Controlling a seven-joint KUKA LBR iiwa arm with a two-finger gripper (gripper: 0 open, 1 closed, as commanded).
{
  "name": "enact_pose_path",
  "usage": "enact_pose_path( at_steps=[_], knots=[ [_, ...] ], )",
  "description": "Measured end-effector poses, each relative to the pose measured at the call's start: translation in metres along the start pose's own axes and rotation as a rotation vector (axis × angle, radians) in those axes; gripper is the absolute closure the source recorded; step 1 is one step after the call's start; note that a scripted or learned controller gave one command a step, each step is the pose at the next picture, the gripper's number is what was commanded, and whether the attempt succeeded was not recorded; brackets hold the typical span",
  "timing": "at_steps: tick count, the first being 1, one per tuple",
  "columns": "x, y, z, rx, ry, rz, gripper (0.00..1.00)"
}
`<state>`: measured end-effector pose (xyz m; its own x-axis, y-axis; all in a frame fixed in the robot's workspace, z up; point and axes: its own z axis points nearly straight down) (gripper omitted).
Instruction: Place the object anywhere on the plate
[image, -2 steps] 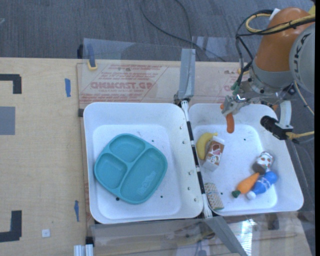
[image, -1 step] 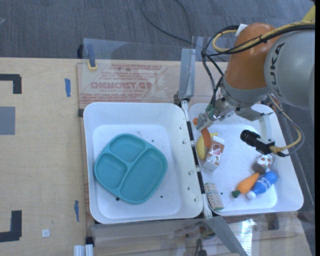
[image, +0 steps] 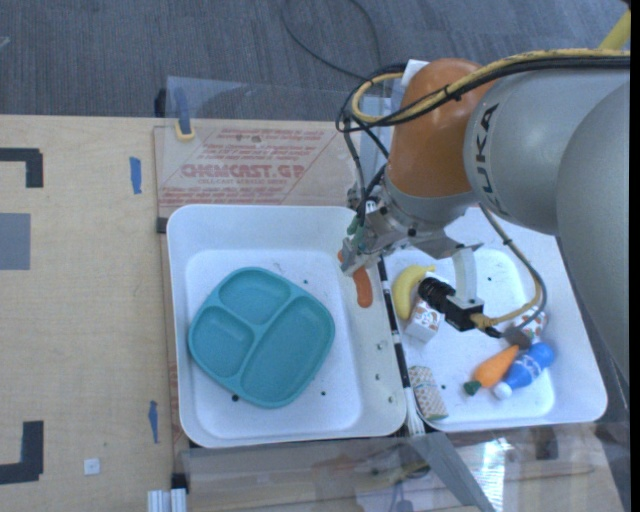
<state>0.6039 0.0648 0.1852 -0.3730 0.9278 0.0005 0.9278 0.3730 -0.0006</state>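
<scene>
A teal plate (image: 262, 336) with three compartments lies in the left bin (image: 250, 225), left of centre. A small red-orange sausage-shaped object (image: 363, 288) sits at the left bin's right edge, by the divider between the bins. My gripper (image: 357, 250) is directly above the object's upper end, under the orange wrist band. The wrist hides the contact, so I cannot see whether the object is gripped. The object is about a hand's width right of the plate's rim.
The right bin (image: 575, 400) holds a banana (image: 405, 290), a small white carton (image: 425, 320), a carrot (image: 495, 367), a blue bottle (image: 527, 365) and a patterned packet (image: 430, 392). The grey arm covers the upper right. A cardboard sheet (image: 250, 165) lies behind the left bin.
</scene>
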Motion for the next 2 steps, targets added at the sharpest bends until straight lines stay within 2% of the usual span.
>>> enact_pose_path(
  at_steps=[1, 2],
  knots=[
    [0.0662, -0.0121, 0.0216, 0.001, 0.0, -0.26, 1.0],
    [0.0653, -0.0121, 0.0214, 0.0, 0.0, -0.258, 0.0]
  ],
)
